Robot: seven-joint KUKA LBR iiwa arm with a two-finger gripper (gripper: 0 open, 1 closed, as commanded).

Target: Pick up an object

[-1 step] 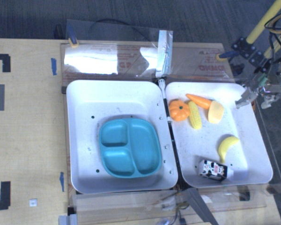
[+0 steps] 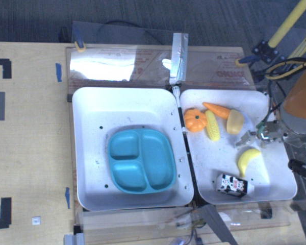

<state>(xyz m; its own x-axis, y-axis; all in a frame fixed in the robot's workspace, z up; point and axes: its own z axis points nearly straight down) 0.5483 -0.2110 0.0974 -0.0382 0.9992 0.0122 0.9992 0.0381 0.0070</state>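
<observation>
The right bin [image 2: 280, 188] holds an orange toy pumpkin [image 2: 195, 120], a yellow corn cob [image 2: 212, 125], an orange carrot [image 2: 217, 109], a pale yellow block [image 2: 235, 121], a yellow banana [image 2: 248, 158] and a small black-and-white carton [image 2: 232, 185]. My gripper [image 2: 249, 137] hangs at that bin's right side, just above the banana and right of the pale block. It looks open, with nothing between its fingers. The grey arm with its orange band [image 2: 301, 98] comes in from the right edge.
The left bin [image 2: 92, 116] holds a blue divided tray [image 2: 141, 160]. A strip of tape [image 2: 179, 57] and clear plastic sheeting [image 2: 112, 63] lie behind the bins. Cables and a yellow pole [image 2: 290, 17] stand at the back right.
</observation>
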